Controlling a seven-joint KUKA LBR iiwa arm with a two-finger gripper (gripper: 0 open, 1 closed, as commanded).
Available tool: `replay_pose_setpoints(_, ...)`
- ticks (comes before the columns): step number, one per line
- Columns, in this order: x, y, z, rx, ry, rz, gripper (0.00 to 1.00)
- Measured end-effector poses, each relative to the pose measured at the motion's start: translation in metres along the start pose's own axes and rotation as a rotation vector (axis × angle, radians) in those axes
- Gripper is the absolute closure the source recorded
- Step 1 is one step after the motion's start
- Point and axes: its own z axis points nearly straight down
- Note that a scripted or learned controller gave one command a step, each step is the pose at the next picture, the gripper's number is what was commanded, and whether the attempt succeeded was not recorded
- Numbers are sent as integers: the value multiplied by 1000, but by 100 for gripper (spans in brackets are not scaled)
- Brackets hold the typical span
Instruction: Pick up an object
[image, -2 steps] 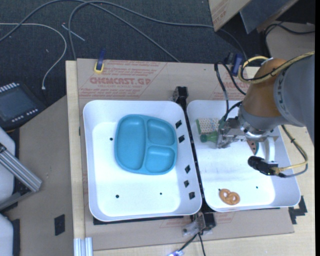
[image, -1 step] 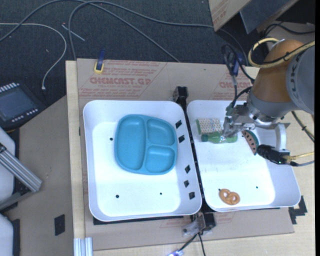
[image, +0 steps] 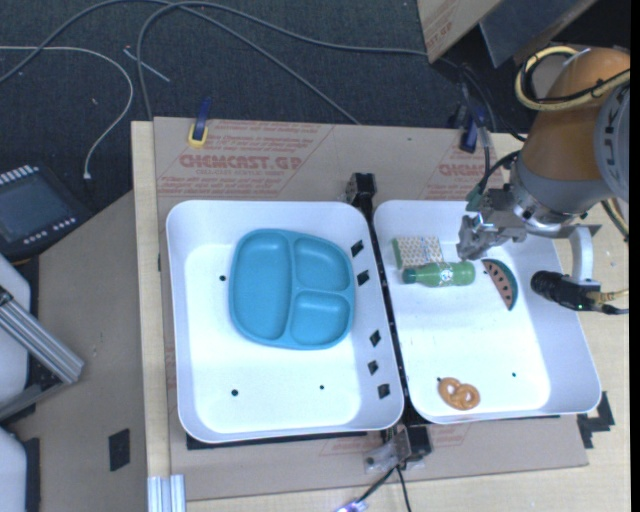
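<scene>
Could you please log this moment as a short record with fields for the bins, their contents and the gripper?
left bin: blue tray, three compartments
right bin: green bottle lying on its side, patterned block just behind it, watermelon slice, pretzel near the front
gripper: above the bottle's right end, next to the watermelon slice
held: nothing seen between the fingers
arm: reaches in from the right

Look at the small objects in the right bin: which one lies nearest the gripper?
The green bottle, lying on its side right beside the gripper; the watermelon slice sits slightly further, the pretzel far off.
</scene>
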Motion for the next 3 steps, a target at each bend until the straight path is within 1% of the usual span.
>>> replay_pose_setpoints(1,55,-13,5,9,4,-4,100)
replay_pose_setpoints(2,111,-10,-2,6,3,-5,100)
replay_pose_setpoints(3,155,-17,-11,5,3,-4,100)
